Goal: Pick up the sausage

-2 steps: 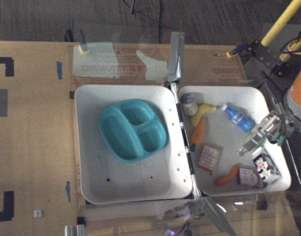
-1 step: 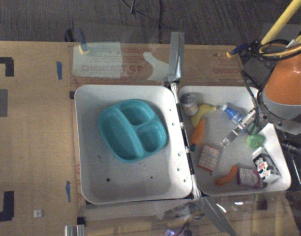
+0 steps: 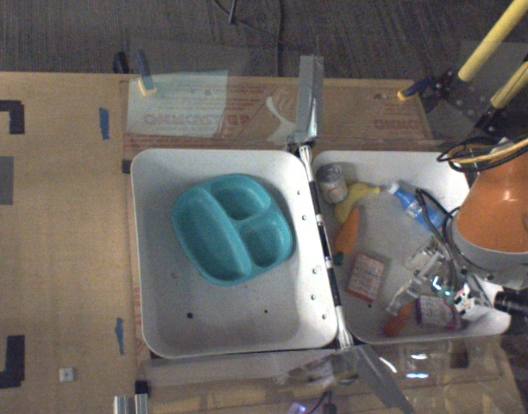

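Note:
The sausage (image 3: 399, 320), a short reddish-brown piece, lies near the front wall of the right bin (image 3: 385, 166). My gripper (image 3: 417, 290) hangs low over the front right part of that bin, just above and to the right of the sausage. Its tip comes close to the sausage's upper end, and I cannot make out whether they touch. Cables and the wrist body hide the spot behind the sausage. The orange band of the arm (image 3: 499, 214) sits over the bin's right side.
The right bin also holds a small can (image 3: 331, 182), a yellow item (image 3: 361, 194), an orange carrot (image 3: 348, 231), a blue-capped bottle (image 3: 410, 201) and a flat packet (image 3: 366, 276). A teal divided plate (image 3: 233, 228) lies in the left bin (image 3: 160, 300).

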`<state>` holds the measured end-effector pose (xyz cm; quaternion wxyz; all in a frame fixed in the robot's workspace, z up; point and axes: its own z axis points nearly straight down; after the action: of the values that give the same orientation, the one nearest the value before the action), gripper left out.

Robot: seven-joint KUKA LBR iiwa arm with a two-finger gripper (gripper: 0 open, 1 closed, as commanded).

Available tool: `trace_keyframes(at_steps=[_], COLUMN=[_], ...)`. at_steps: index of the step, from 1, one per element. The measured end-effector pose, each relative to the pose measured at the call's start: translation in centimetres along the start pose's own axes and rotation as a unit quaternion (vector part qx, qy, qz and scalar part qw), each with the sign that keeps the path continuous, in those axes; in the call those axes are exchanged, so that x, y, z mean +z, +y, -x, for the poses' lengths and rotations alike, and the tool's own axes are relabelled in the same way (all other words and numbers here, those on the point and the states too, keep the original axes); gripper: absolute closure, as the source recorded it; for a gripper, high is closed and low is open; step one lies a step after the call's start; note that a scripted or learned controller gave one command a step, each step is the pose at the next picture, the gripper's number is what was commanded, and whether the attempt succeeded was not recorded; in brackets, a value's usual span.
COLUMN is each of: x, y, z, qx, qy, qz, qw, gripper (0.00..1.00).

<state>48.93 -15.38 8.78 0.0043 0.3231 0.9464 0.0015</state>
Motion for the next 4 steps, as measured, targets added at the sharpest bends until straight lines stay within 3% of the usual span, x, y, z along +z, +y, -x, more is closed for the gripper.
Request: trace_keyframes(at_steps=[1,2,3,4], x=[0.0,-1.0,-0.1,0.0], y=[2.2,2.1,1.8,1.8], z=[-2.4,-2.1,0.7,0.7], qx=[0.236,0.238,0.086,0.086], qy=[-0.003,-0.006,0.001,0.0], qz=[0.001,0.001,0.0,0.0], qw=[0.9717,0.9712,0.9963,0.9963], gripper=[0.0,1.0,1.0,0.0])
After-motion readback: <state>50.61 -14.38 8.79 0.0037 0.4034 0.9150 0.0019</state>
